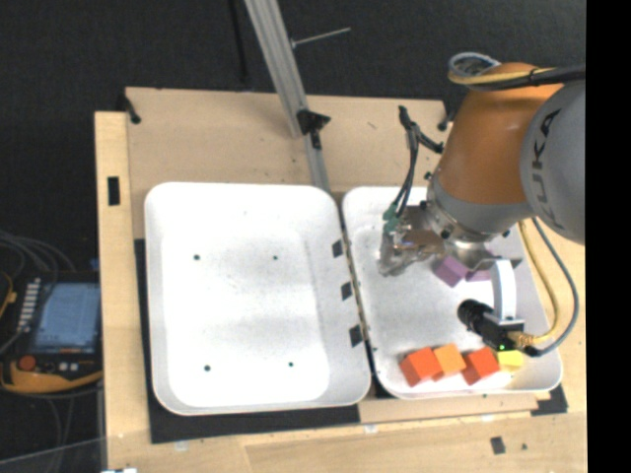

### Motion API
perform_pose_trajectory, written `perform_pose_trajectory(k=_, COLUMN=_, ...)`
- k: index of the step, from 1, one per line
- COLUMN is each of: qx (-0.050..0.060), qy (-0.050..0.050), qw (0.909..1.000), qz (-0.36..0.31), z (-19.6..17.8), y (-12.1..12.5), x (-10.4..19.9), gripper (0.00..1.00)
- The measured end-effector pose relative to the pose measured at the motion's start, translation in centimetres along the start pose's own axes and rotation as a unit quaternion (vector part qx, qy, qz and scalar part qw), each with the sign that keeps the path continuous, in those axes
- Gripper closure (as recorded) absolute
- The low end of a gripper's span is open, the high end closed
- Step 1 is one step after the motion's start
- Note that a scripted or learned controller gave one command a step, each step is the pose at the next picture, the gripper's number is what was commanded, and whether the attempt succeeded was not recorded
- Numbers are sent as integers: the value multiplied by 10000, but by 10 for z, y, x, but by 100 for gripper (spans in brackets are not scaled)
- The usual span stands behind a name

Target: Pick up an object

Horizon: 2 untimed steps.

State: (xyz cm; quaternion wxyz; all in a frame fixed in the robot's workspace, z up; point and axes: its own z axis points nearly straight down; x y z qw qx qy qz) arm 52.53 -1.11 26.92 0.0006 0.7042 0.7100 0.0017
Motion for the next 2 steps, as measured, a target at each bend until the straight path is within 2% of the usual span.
perform_pose_trajectory(k=2, qx=21, qy=2, qw=10000, qz=4, z=11, y=-21, x=99, gripper=100)
